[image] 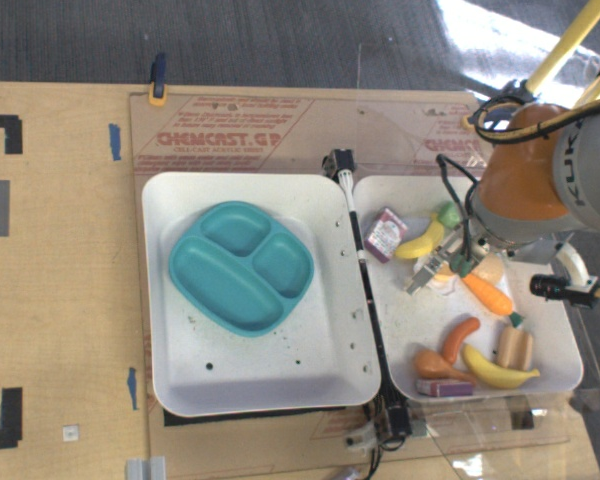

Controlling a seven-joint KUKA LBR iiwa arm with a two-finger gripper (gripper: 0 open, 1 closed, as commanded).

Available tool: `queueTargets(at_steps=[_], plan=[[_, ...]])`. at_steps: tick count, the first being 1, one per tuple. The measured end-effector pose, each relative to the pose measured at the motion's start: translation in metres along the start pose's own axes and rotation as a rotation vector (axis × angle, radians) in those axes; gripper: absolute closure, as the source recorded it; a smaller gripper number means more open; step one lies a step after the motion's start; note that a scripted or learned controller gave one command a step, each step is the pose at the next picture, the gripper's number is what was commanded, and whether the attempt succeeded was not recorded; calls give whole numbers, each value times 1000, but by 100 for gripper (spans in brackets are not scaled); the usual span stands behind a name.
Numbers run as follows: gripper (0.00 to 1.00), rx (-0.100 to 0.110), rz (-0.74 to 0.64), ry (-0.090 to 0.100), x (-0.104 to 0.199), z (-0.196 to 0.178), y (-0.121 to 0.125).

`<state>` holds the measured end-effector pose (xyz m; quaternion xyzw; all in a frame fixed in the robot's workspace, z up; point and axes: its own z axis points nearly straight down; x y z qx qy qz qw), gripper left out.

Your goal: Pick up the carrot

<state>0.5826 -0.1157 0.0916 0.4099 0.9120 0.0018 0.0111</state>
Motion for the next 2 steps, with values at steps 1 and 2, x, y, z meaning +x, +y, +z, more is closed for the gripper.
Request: queueTargets(at_steps=[1, 2], plan=[[100, 3, -367, 5, -31, 0, -56], [100, -2, -370, 11, -6, -51, 20]])
